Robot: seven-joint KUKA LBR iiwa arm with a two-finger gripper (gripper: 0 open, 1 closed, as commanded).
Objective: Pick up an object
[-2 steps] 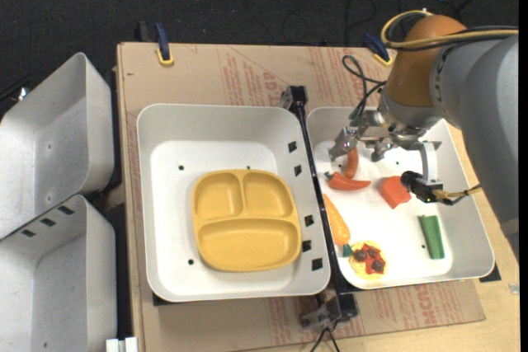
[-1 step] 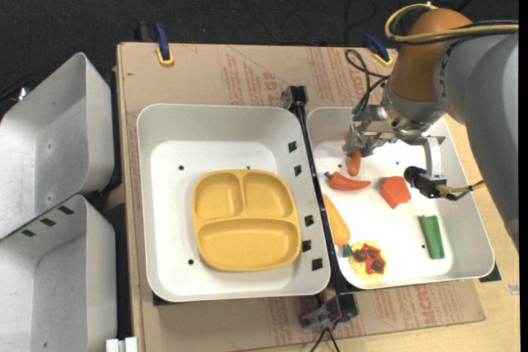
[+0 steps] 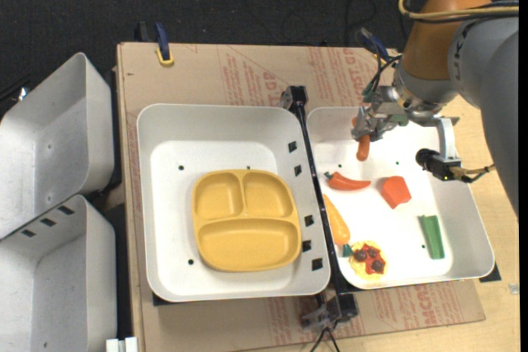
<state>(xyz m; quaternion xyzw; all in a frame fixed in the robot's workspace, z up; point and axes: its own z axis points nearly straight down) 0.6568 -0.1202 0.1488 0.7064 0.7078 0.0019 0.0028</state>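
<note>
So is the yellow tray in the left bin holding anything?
Empty. All three compartments of the yellow tray show bare plastic; the toy food lies in the right bin.

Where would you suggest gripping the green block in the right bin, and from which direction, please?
Grip the green block across its narrow width at mid-length, coming straight down from above. It lies flat on the right bin, long axis running near-to-far, with bare floor on both long sides, so the fingers should probably fit.

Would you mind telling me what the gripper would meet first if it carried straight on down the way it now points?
The gripper points down into the right bin. A small orange piece hangs right under it, seemingly between its fingers. Below that lies bare bin floor, though depth is hard to judge from this slant.
</note>
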